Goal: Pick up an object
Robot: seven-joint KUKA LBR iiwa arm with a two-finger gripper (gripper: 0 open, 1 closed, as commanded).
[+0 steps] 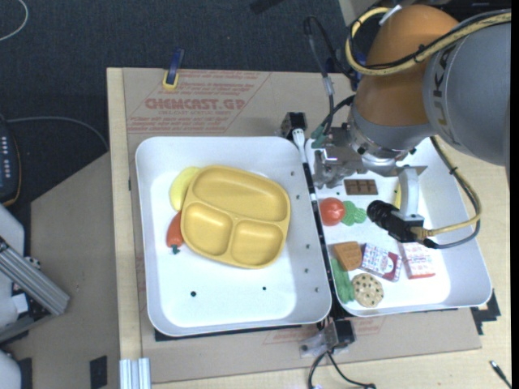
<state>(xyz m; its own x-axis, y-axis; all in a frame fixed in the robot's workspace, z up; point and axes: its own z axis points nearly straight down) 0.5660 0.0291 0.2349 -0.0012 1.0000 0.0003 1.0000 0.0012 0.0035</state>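
A: What forms the grey, rounded, smooth-shelled arm [478, 79]?
B: A broad grey link bearing dark lettering on its casing, joined to a glossy orange domed band [401, 63].

A: And below the band?
B: A silver-grey metal wrist flange [381, 148], with small metallic brackets at its left side.

A: Which cables are visible?
B: A yellow-and-black cable loop [361, 35] over the orange band, and thin black wires running alongside the wrist.
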